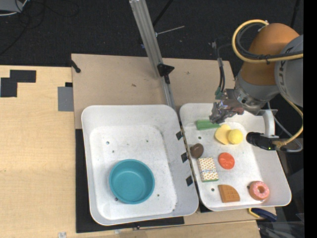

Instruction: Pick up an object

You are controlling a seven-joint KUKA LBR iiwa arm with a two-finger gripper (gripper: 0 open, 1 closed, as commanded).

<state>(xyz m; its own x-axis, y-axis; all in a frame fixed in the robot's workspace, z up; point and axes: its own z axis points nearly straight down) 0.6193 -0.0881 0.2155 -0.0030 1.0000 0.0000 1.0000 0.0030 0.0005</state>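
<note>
The jaws hang over the far left part of the right bin, at the end of the arm reaching in from the right. Whether they are apart or together cannot be told — they show as a dark blur.

Just below their tip lies a green block, flat on the bin floor near the far wall; the tip seems to touch or nearly touch its right end, and nothing shows between the jaws. Right of the block, just beside it, sits a yellow toy. Nearer the camera lie a brown ball against the left wall, a red disc, and a checked cloth below the ball. Along the near edge rest an orange wedge and a pink donut, well apart from the jaws.

The left bin holds a teal bowl, upright, in its near half. Both bins sit side by side on the surface — a metal rail rises slantwise behind them.
</note>
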